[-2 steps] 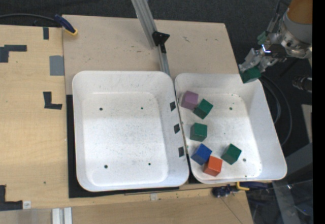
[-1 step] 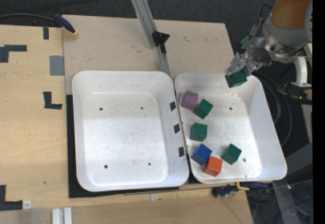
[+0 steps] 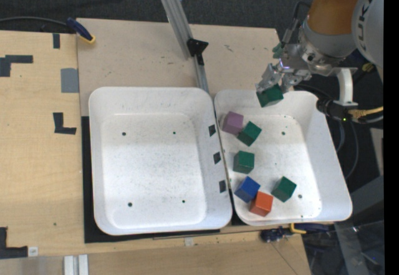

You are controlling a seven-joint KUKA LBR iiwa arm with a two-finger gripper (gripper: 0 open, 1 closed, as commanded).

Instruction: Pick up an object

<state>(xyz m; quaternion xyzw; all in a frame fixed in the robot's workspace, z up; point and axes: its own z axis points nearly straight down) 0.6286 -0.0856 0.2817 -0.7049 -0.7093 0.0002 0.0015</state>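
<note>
Gripper (image 3: 274,83) clamping a green cube (image 3: 270,96) above the right bin's (image 3: 330,174) far edge.
The cube is hanging tilted, dark green, matte; both white bins are sitting on a pale wooden bench (image 3: 37,161).

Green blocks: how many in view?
4. One in the gripper above the right bin's far edge; three in the bin: beside the purple block, centre, near right.

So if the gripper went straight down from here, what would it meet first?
Probably the far rim of the right bin. The gripper holds a green cube above that rim, so the cube would touch first. Depth is unclear in this slanted view.
</note>
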